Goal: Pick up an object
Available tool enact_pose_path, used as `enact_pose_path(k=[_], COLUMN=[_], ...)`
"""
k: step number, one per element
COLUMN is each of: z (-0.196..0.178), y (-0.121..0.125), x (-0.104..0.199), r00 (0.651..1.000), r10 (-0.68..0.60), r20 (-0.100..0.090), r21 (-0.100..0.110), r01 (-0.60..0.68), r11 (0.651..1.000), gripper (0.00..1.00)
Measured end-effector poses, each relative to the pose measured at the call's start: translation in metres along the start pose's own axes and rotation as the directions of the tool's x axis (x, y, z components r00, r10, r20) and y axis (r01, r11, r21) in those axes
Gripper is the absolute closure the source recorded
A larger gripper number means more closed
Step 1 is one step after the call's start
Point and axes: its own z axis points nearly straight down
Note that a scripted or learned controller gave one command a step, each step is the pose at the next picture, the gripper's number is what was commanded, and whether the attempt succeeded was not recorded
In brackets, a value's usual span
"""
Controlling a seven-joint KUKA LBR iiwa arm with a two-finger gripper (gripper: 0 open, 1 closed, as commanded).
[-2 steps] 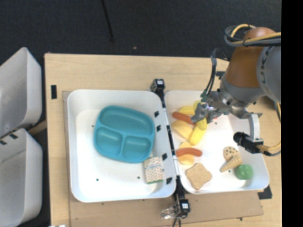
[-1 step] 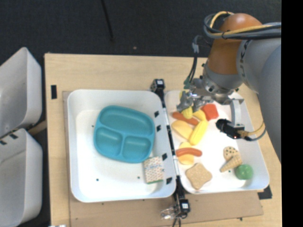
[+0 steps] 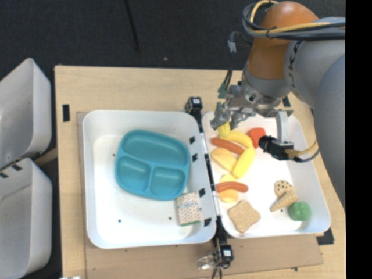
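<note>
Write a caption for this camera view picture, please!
Robot gripper hovers over toy food in the right bin; blue plate sits left.

Bins: 2, side by side, left bin (image 3: 99,225) and right bin (image 3: 314,214).

Left bin contents, 2 items:
- 1 blue divided plate (image 3: 152,164), centre.
- 1 small patterned packet (image 3: 188,208), at 5 o'clock from the plate.

Right bin contents, toy food:
- 2 hot dogs: one (image 3: 228,145) at 12 o'clock of the pile, one (image 3: 232,186) lower down.
- 1 banana (image 3: 244,162).
- 1 red-orange piece (image 3: 256,136), kind unclear.
- 1 slice of bread (image 3: 244,215) at 6 o'clock.
- 1 ice cream cone (image 3: 283,200).
- 1 cookie (image 3: 282,186).
- 1 green ball (image 3: 299,211) at 4 o'clock.
- Other yellow pieces, count unclear.
</note>
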Motion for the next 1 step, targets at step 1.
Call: enact_pose_path(k=[1], z=[0.0018], y=[0.0131], x=[-0.0047], r00=[1.000], r10=[0.000], r20=[0.003], r21=[0.002], r01=[0.000], r11=[1.000], gripper=[1.00])
